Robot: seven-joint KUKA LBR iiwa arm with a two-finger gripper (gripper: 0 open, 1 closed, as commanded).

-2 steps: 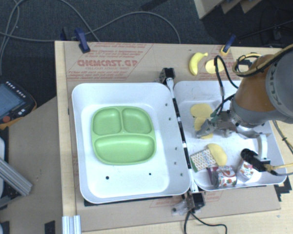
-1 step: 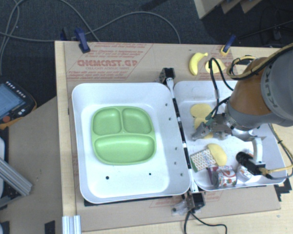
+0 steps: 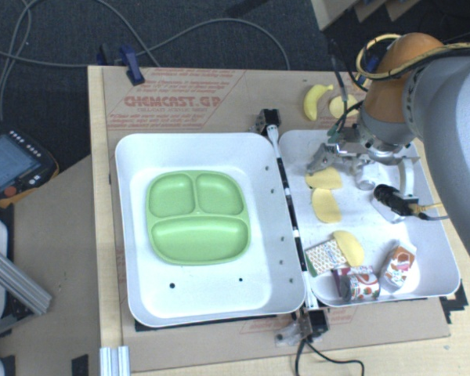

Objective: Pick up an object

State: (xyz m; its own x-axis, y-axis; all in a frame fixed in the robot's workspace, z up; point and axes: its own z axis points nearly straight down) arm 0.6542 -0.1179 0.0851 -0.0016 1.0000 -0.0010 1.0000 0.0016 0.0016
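My gripper (image 3: 342, 168) hangs low over the back of the right bin (image 3: 446, 276), its fingers spread and nothing between them. Just under and in front of it lies a pale yellow slice (image 3: 324, 179), with a second yellow piece (image 3: 326, 205) a little nearer. Toward the front of the bin are a yellow lemon-like piece (image 3: 348, 247), a checkered packet (image 3: 322, 256), a red and white can (image 3: 363, 283) and a small carton (image 3: 399, 266). The arm comes in from the right and hides the bin's back right corner.
The left bin (image 3: 133, 233) holds a green divided plate (image 3: 197, 215). A yellow banana (image 3: 316, 100) lies on the bench behind the right bin. A blue clip (image 3: 130, 63) sits at the bench's back left edge. Cables run over the floor behind.
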